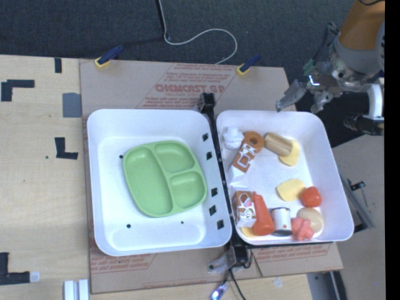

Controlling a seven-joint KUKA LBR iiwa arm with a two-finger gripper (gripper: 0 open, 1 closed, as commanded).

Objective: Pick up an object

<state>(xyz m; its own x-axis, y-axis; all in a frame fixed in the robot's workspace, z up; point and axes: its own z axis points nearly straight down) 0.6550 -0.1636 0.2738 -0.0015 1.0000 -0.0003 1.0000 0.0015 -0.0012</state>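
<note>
The hand point(301, 100) hangs just beyond the far right corner of the right bin point(331, 161), its two fingers spread apart with nothing between them; one dark fingertip point(284, 102) points down toward the bin's far rim, the other sits further right. Above it the grey wrist and orange band of the arm point(361, 24) lean in from the upper right.

Taking the right bin as the landmark, all the loose things lie inside it. Nearest the hand, by the far wall, is a tan bread roll point(279, 144) touching a pale yellow piece point(290, 157). Toward the bin's left wall are a small white bottle point(232, 136) and an orange-and-white carton point(245, 155). In the middle right lie a yellow wedge point(289, 189) and a red tomato point(311, 197), just beside each other. Along the near wall sit a second printed carton point(245, 207), a red bottle point(262, 220), a small dark-and-white can point(281, 217) and a pinkish-red cluster point(304, 229).

Left of the right bin, touching it along a black-clipped seam, is the left bin point(103, 167), holding a green divided plate point(164, 177). Both rest on cardboard point(181, 86) on the bench point(37, 167).
</note>
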